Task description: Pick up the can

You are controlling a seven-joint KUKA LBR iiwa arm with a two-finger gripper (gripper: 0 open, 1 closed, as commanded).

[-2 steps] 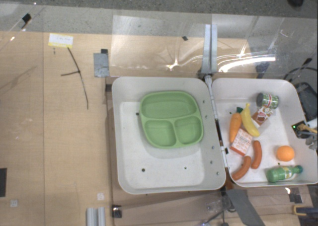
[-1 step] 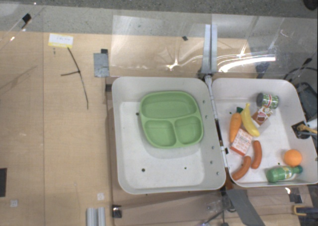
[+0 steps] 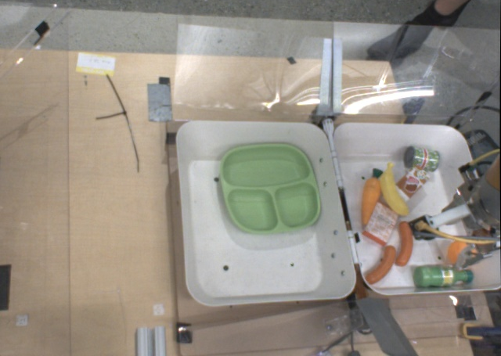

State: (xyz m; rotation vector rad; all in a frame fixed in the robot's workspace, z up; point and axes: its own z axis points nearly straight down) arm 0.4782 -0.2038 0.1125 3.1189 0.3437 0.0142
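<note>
— What lies nearest the camera?

— A green bottle [image 3: 442, 275], on its side at the near rim of the right-hand bin [image 3: 391, 134]. It is well nearer than the can [image 3: 423, 159] and a little to the can's right.

— And next?

— Two reddish sausages [image 3: 381, 264], nearer than the can and to its left, with a small orange piece [image 3: 456, 251] to the can's near right. Above these the gripper [image 3: 446, 220] reaches in from the right edge, lower in the view than the can and apart from it. Whether it is clenched or released I cannot tell; its tip is too small and cluttered with cable.

— Between the gripper and the can?

— A red-and-white packet [image 3: 381, 224], a carrot [image 3: 370, 199] and a banana [image 3: 394, 190], all to the can's near left, the banana closest.

— The can itself?

— It lies in the far right part of that bin, by the far rim, green and red on its label.

— And left of the can?

— A green divided plate [image 3: 271, 188] in the other bin [image 3: 196, 268], well apart from the can.
</note>
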